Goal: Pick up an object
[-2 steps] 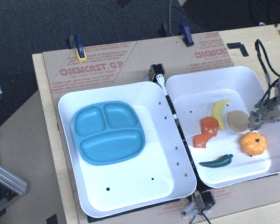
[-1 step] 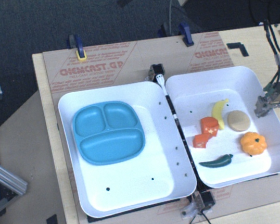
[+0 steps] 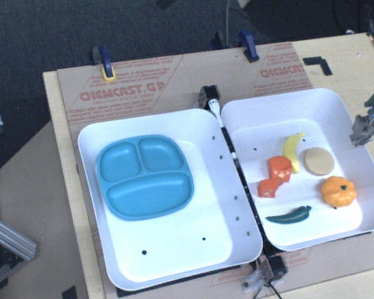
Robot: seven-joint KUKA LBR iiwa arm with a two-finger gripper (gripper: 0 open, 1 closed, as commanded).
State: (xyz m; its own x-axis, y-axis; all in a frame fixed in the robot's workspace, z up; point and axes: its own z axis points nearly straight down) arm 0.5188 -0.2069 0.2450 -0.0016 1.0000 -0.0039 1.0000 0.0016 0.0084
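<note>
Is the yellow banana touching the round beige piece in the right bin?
Touching. In the camera view, the banana curves down against the upper left edge of the beige piece, with no white bin floor visible between them where they meet.

A blue divided plate [image 3: 146, 176] lies in the left white bin [image 3: 182, 251], with two blue clamps [image 3: 105, 61] on the bench's far edge.

dark blue carpet [image 3: 28, 36] surrounds a brown board bench [image 3: 162, 79].
</note>
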